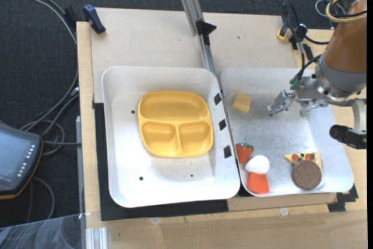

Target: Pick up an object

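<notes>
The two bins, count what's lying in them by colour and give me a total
Yellow: 2, the divided plate and the pizza slice
Tan: 1, the cube
Red-orange: 2, the strawberry and the orange piece
White: 1, the ball
Brown: 1, the round cookie
Total: 7

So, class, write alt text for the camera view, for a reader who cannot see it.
A grey and orange robot arm reaches from the right over the right white bin, its gripper hovering near a tan cube. Toy food and a brown cookie lie at that bin's near edge. The left bin holds a yellow divided plate.
</notes>
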Controlling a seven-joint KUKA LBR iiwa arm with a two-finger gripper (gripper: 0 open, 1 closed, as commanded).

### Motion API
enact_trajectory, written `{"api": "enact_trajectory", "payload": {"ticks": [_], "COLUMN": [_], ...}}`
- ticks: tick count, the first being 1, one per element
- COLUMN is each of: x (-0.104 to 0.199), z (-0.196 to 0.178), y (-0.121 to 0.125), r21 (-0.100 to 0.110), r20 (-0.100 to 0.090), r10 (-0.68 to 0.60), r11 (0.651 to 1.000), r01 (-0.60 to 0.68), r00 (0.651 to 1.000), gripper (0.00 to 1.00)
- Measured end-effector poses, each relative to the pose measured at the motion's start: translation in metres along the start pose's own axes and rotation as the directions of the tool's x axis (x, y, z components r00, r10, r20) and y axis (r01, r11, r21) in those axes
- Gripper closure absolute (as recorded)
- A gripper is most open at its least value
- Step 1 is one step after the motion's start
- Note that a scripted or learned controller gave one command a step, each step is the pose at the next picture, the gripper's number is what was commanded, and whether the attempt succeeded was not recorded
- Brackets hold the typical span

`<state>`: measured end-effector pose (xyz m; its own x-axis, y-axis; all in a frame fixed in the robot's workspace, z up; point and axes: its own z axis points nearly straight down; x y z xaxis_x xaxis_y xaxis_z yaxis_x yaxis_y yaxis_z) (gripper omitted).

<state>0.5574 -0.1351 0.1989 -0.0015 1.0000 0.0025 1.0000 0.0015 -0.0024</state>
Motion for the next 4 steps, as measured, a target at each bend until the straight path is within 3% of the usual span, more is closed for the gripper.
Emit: {"api": "enact_trajectory", "payload": {"ticks": [1,3,4], "x": [0.0,0.003,0.004], "z": [0.0,0.107,0.106], "y": [0.0,-0.003,-0.003], "r21": [-0.001,0.006,0.001], "r20": [0.0,0.0,0.0], "r10": [0.001,0.002,0.002], "r11": [1.0,1.0,1.0], "r01": [-0.001,-0.002,-0.002], "r00": [1.0,1.0,1.0], "gripper": [0.0,0.0,0.0]}}
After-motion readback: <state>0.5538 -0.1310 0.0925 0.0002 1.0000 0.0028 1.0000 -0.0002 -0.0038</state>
